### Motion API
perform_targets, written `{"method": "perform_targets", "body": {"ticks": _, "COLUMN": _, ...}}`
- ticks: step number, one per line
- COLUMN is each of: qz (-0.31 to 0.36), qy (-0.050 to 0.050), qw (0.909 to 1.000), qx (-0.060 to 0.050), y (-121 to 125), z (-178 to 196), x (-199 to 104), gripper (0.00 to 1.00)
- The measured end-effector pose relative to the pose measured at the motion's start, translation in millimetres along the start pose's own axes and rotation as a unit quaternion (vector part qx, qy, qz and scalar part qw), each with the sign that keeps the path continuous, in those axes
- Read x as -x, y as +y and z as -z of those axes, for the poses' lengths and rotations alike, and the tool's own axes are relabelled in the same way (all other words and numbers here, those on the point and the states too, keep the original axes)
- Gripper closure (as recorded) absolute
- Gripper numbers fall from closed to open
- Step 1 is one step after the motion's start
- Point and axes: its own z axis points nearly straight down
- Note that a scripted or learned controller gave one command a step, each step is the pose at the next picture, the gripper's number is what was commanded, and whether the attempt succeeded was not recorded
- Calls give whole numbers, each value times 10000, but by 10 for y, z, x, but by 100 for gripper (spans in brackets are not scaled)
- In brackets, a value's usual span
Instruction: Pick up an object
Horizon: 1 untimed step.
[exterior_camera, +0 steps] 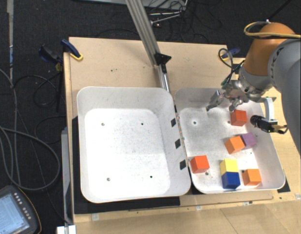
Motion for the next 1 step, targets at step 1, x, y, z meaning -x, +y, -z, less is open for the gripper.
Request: {"method": "perform_targets", "body": {"ticks": 1, "qz": 5, "qy": -17, "qw": 10000, "qx": 49, "y": 26, "z": 155, "x": 5, "gripper": 100}}
